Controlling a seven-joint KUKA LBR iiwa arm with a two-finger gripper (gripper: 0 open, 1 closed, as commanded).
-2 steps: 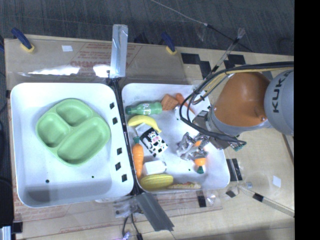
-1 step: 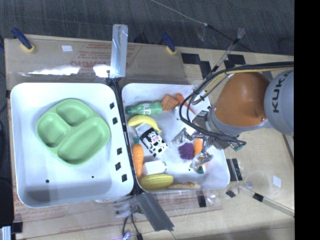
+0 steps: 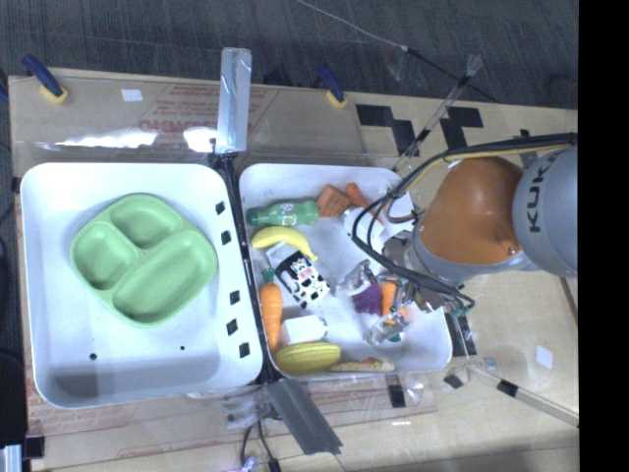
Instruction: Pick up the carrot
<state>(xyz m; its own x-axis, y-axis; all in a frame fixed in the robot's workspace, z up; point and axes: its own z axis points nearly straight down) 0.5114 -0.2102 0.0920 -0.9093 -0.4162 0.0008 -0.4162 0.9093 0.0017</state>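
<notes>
Two white bins sit side by side on my worktop. The left bin (image 3: 39,264) holds a green plate (image 3: 144,257). The right bin (image 3: 295,173) is crowded. The carrot (image 3: 270,310) lies lengthwise near its left wall, between a banana (image 3: 282,239) above and a yellow lemon-like thing (image 3: 307,357) below, just beside a black-and-white toy (image 3: 307,283). My claw (image 3: 391,315) hangs low over the right side of the bin, well apart from the carrot; I cannot tell how it is set. The carrot looks stiff, light, smooth and tapered, so I would grip across its thicker middle.
</notes>
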